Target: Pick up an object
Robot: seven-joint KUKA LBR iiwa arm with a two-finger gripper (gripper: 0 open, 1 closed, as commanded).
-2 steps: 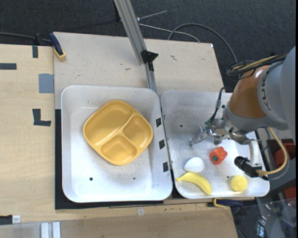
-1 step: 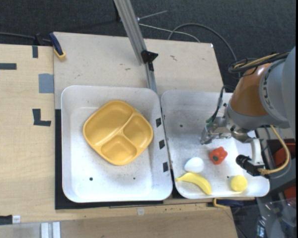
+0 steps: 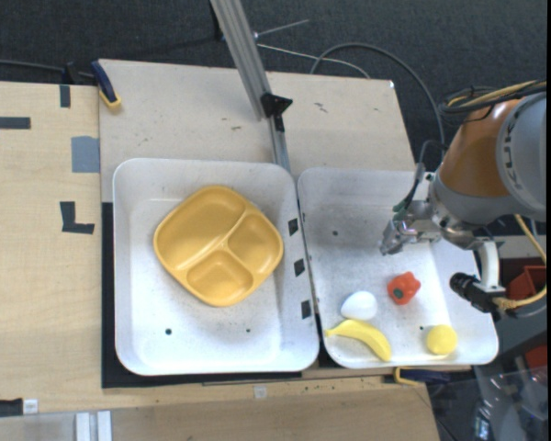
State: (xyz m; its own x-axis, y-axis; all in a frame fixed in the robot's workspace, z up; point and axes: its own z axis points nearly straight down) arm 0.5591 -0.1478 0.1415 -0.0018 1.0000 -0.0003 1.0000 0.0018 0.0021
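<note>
In the right bin lie a red pepper-like object, a white egg-shaped object, a yellow banana and a yellow lemon. My gripper hangs over the right bin's upper right part, above and slightly left of the red object. Nothing shows between its tips.
The left bin holds a yellow divided plate. A grey metal pole slants down from the top to the gap between the bins. The arm's orange band and cables sit at the right edge.
</note>
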